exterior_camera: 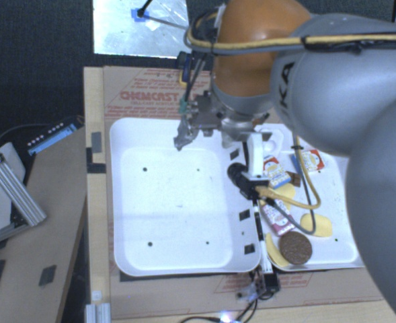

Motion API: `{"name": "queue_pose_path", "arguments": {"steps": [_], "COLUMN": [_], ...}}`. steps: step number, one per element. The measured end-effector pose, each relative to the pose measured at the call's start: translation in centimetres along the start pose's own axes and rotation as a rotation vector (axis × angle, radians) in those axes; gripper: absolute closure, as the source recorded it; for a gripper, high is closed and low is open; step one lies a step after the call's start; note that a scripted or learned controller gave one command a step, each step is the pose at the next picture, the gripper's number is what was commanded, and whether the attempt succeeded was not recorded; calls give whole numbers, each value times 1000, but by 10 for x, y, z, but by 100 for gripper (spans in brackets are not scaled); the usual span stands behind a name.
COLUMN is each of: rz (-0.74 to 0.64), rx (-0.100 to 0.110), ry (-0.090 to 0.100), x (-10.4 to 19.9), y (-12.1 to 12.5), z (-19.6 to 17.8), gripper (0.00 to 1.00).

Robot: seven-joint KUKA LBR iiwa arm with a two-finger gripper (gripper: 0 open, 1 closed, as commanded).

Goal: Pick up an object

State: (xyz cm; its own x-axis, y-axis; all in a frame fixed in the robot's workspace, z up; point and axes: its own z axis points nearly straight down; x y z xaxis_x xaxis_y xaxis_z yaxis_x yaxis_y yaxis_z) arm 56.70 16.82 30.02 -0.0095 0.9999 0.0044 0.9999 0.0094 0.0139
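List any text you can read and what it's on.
"CHEMCAST": red print on the brown sheet under the trays; smaller lines blurred.
"KA": on the arm, grey shell, rest hidden.
Packets in the right bin: print too blurred to read.

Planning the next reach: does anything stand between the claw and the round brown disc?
The claw hangs over the far side of the left shallow white bin; the round brown disc lies at the front of the right white bin. Between them: the bins' adjoining walls and a pale printed packet beside the disc.
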Motion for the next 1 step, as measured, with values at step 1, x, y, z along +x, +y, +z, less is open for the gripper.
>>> {"name": "queue_pose_path", "arguments": {"steps": [1], "rz": [-1], "rx": [10], "ry": [-4], "x": [-3], "y": [-3], "z": [-5], "gripper": [100]}}
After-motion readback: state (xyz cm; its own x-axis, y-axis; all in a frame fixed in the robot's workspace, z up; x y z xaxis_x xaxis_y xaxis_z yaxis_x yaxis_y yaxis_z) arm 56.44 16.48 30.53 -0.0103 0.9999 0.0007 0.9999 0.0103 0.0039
